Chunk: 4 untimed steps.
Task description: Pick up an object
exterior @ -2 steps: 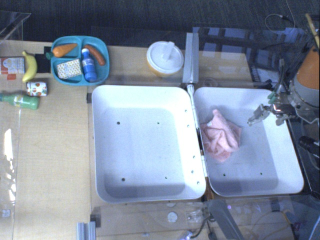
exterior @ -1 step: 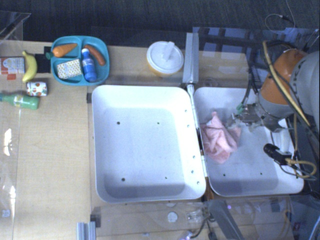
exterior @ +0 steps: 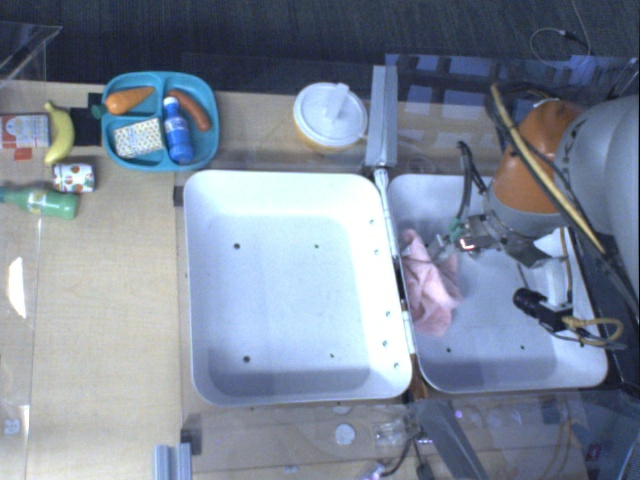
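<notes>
Worktop [exterior: 100, 318] with two white bins; left bin [exterior: 290, 288], right bin [exterior: 500, 358]. Pink cloth [exterior: 430, 283] lies crumpled at right bin's left wall. Hand [exterior: 452, 242] just above cloth, finger state cannot tell. Small carton [exterior: 22, 133] label unreadable.

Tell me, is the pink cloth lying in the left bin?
No, the pink cloth lies in the right bin, against its left wall beside the hand.
</notes>
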Tool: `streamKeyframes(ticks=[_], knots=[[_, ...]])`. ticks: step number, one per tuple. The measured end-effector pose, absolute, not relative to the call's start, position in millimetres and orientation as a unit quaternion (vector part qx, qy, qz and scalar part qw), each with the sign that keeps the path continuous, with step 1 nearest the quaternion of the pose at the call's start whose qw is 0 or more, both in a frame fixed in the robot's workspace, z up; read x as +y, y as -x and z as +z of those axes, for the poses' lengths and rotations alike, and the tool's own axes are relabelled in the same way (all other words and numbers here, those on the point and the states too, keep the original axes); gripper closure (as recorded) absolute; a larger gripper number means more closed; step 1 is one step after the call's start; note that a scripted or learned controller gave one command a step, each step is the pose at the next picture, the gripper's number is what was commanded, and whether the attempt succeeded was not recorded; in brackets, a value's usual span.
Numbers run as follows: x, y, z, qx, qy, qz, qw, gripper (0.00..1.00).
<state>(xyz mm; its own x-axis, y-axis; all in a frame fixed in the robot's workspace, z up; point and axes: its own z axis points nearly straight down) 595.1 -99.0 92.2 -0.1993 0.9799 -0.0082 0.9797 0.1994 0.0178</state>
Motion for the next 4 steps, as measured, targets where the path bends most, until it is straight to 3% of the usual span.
streamKeyframes(ticks=[1,3,4], knots=[[-95.3,-657.3,98.9,0.779,-0.627,0.0019,0.003,0.0],[-150.4,-531.5,91.6,0.858,-0.513,0.0033,0.007,0.0],[-150.4,-531.5,91.5,0.858,-0.513,0.0033,0.007,0.0]])
